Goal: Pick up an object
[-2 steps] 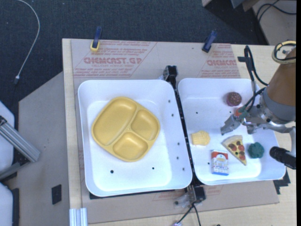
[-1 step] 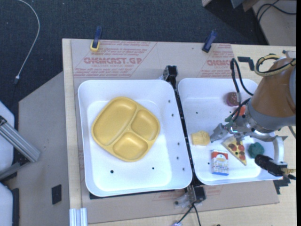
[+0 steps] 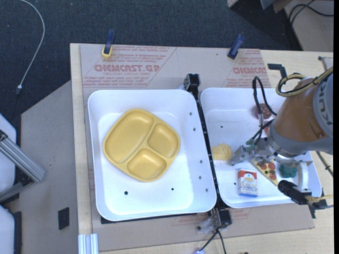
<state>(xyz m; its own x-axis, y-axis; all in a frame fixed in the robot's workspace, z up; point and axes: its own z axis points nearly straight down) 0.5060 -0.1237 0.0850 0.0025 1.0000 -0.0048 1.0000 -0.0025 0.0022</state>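
My gripper (image 3: pixel 242 154) hangs low in the right bin (image 3: pixel 228 105), near its left wall. Just to its left lies a small pale yellow object (image 3: pixel 222 152), very close to the gripper tip; I cannot see whether they touch. A small red and white carton (image 3: pixel 247 183) rests in front of the gripper near the bin's front edge. A flat pizza-slice toy (image 3: pixel 266 169) with red and green dots lies right of the carton, partly under the wrist. A teal object (image 3: pixel 289 170) peeks out beneath the arm.
The left bin (image 3: pixel 100 157) holds a yellow three-compartment plate (image 3: pixel 142 144). The grey and orange arm (image 3: pixel 299 118) covers much of the right bin's right half. A small pink item (image 3: pixel 262 110) lies at the right bin's back. Black cables loop above the wrist.
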